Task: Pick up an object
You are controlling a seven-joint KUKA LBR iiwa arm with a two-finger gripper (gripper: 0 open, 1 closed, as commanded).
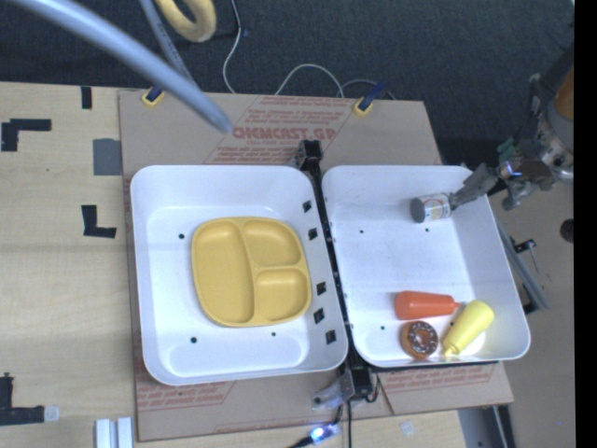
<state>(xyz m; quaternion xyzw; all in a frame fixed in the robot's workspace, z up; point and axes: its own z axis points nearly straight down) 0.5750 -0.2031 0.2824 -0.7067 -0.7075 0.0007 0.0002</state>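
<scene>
Claw (464, 192) sits at the upper right of the frame, reaching over the upper right corner of the right bin (392, 250). Its tip meets a small grey cylinder (429, 209) lying on its side on the bin floor. From this slant I cannot tell how far open the claw is, or whether it has any hold on the cylinder; touching or just beside is all I can log.

Other candidates: orange carrot (425, 303), donut (420, 340) and yellow squeeze bottle (466, 327), bunched at the lower right of the same bin. The donut lies just below the carrot, and the bottle leans beside both, near the bin's lower right wall. A yellow divided plate (250, 271) lies flat in the middle of the left bin (159, 250). Both bins rest on the desk (56, 250).

Judgement: the step in hand is the grasp on the cylinder, the nearest thing to the claw.

Notes for doing it well:
- Square the claw across the cylinder's round sides, not along its axis, since it looks likely to roll.
- Centre over its middle before closing; an off-centre pinch would probably squirt it toward the bin wall.
- Go right down to the floor, as it lies low.
- Lift straight up and confirm the cylinder rises before counting this try a success.
</scene>
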